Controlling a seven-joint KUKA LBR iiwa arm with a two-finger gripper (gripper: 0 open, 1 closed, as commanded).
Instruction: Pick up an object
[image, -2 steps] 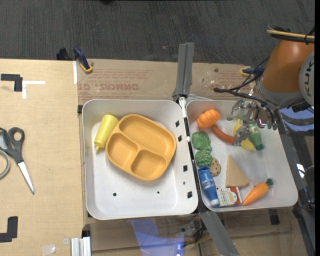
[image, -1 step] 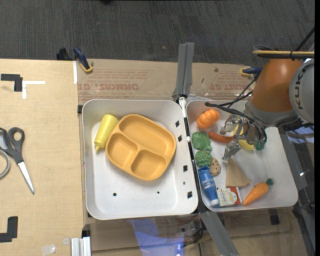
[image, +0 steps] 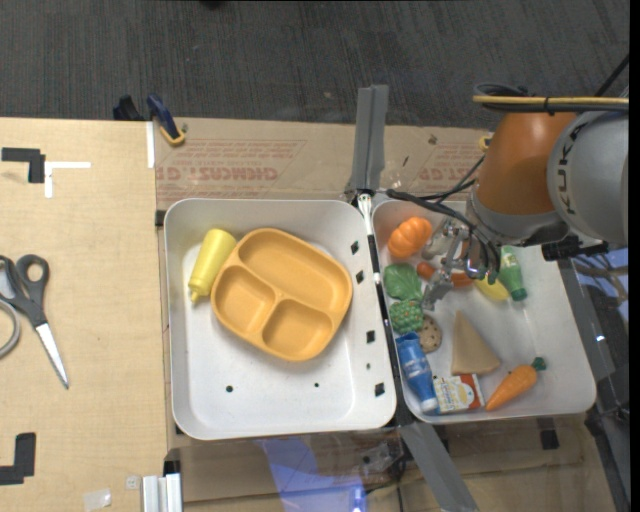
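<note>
The right bin (image: 560, 350) holds the loose objects: an orange pumpkin (image: 410, 238), a green pepper (image: 402, 280), a knobbly green piece (image: 407, 316), a brown cookie (image: 431, 335), a blue bottle (image: 415, 370), a tan wedge (image: 473, 347), a carrot (image: 515, 383) and a yellow-green item (image: 505, 278). My gripper (image: 455, 272) hangs low over the bin's upper middle, open, its fingers spread on either side of a small red-orange piece (image: 452, 274). It grips nothing. The arm hides part of the bin's far right corner.
The left bin (image: 200, 400) contains a yellow divided plate (image: 280, 293) and a yellow bottle (image: 210, 262) against its left side. Scissors (image: 35, 310) lie on the wooden bench at far left. A grey bar (image: 368, 140) runs between the bins at the back.
</note>
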